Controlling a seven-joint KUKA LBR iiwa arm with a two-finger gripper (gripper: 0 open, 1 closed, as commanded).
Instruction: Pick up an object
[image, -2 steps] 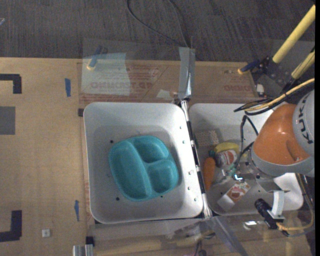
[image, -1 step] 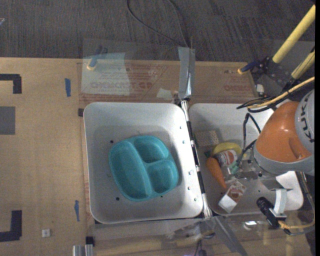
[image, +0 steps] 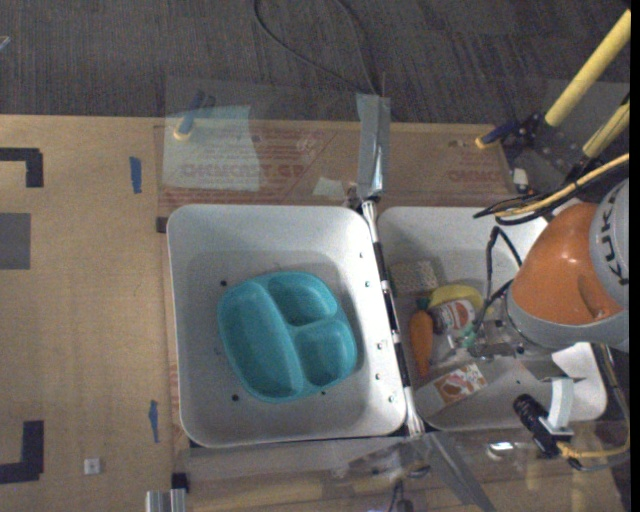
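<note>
**Arm hanging over the cluttered right bin**

A small heap of objects is lying in the right bin (image: 400, 232), gathered against its left wall. An orange carrot-shaped piece (image: 422, 341) is lying lengthwise just beside the divider between the two bins. To its right, a yellow rounded object (image: 455, 296) is sitting touching a small can with a reddish label (image: 453, 317). Above them, a pale speckled block (image: 417, 274) is resting near the back of the heap, and below them a flat packet with a red and white print (image: 461, 382) is lying on the bin floor, tilted.

The claw (image: 487, 340) is hovering just to the right of the can and the packet, low in the bin; whether it is released or clenched cannot be told, as the wrist is covering it from above. Nothing can be seen held. The arm's orange band (image: 565, 272) is bulging over the right side of the bin, with black and yellow cables running along it.

In the left bin (image: 200, 240), a teal divided plate (image: 288, 334) with three compartments is lying flat near the middle, well apart from the heap.

Both bins are sitting side by side on the light wooden table (image: 80, 300), which is carrying blue tape marks and black corner marks at its left.
</note>
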